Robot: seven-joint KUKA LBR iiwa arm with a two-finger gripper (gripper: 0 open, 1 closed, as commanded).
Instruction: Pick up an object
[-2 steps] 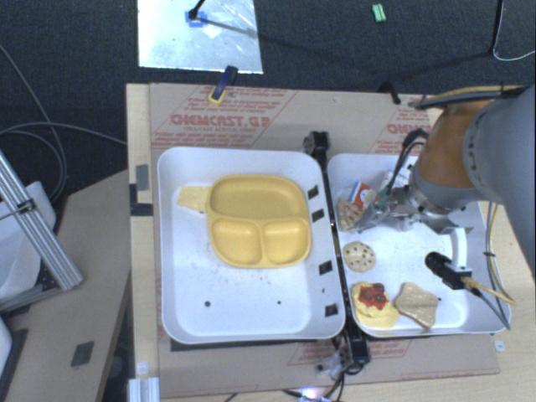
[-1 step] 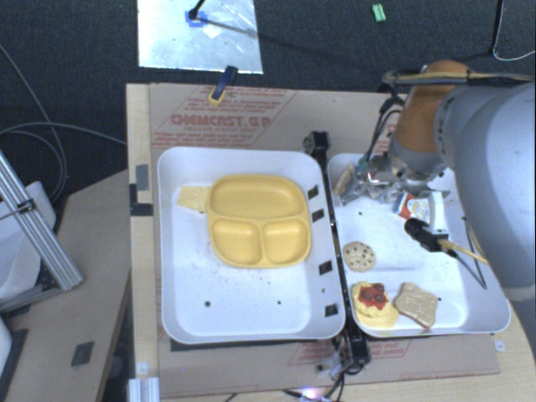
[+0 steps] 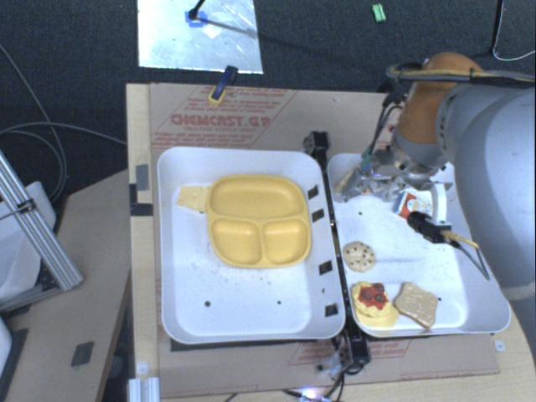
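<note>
My gripper (image 3: 369,183) is low over the back left corner of the right bin (image 3: 477,304), with the grey arm coming in from the right. A small red and white packet (image 3: 413,202) lies just to its right, partly under the wrist. Further forward in the same bin lie a round chocolate-chip cookie (image 3: 359,256), a yellow tart with red topping (image 3: 374,302) and a slice of toast (image 3: 417,304). I see nothing between the fingers.
The left bin (image 3: 180,308) holds a yellow divided plate (image 3: 256,220) and a pale yellow flat piece (image 3: 193,198) at the plate's left edge. A raised black-clipped divider (image 3: 328,224) separates the two bins. Brown cardboard (image 3: 226,111) lies beneath them.
</note>
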